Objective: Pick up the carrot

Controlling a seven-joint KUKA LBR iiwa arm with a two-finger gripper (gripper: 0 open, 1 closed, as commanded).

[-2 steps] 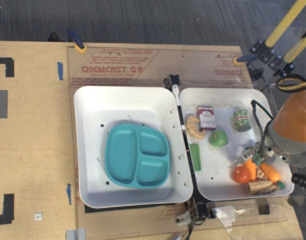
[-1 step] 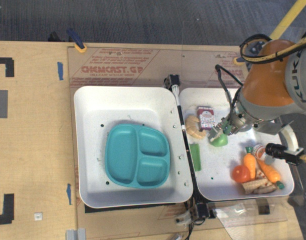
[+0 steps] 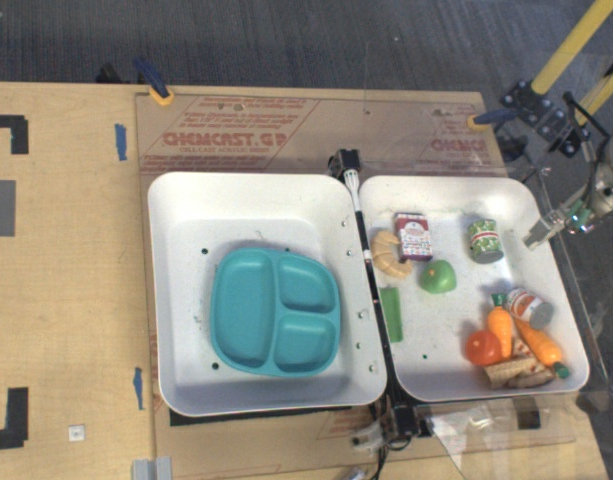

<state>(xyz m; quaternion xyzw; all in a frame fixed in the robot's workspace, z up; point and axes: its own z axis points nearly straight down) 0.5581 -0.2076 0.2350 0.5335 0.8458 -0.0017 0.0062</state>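
Carrot apparently against tomato

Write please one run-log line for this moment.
carrot: right bin, near corner, beside tomato | claw: over bin's far right edge, apart from carrot | grasp: not yet

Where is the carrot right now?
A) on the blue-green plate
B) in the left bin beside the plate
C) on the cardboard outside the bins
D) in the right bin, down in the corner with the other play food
D: the carrot lies in the right bin, in its lower right corner, next to a tomato.
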